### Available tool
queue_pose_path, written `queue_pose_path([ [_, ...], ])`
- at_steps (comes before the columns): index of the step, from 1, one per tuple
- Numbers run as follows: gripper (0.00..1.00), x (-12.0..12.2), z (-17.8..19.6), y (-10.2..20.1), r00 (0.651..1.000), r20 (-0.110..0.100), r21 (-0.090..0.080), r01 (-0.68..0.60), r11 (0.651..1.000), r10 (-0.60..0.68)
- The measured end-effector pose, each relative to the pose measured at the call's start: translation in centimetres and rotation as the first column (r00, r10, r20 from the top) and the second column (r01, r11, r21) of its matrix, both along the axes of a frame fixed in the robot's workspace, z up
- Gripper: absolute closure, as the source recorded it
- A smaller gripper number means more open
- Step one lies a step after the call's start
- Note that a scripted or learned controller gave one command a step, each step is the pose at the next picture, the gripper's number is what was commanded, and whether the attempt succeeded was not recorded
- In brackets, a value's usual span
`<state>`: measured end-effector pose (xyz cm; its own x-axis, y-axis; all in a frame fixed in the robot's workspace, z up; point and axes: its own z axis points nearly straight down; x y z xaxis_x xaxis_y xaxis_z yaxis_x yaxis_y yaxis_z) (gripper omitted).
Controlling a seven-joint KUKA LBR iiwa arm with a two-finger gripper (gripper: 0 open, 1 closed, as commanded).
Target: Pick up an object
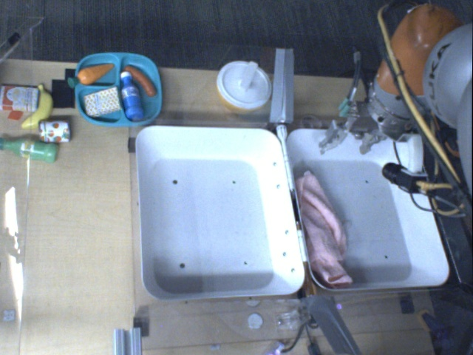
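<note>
Pincer [346, 140] — positioned over the far edge of the right bin [414, 272], at the end of the grey arm [443, 58] with its orange band. The two fingers [329, 139] point down and stand apart; nothing lies between them.

Task object — a pink cloth [322, 228], crumpled lengthwise. It lies in the same bin, nearer the camera than the pincer and slightly to its left, along the bin's left wall. Cloth and pincer are apart, not touching.

Left bin [214, 213]: left of the pincer, adjoining the right bin.

Further left of the pincer, on the bench: a round white lidded container [244, 85], then a blue divided tray [118, 89] holding toy food, then small items at the bench edge, including a banana [38, 109] and a green bottle [29, 149].
</note>
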<state>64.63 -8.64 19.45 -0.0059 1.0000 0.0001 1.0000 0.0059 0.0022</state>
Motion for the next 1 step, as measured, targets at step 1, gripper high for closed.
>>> queue_pose_path([
  [1,0.0,-1.54,-1.46,-0.91,0.981,0.0,0.0,-0.195,0.981,0.195],
])
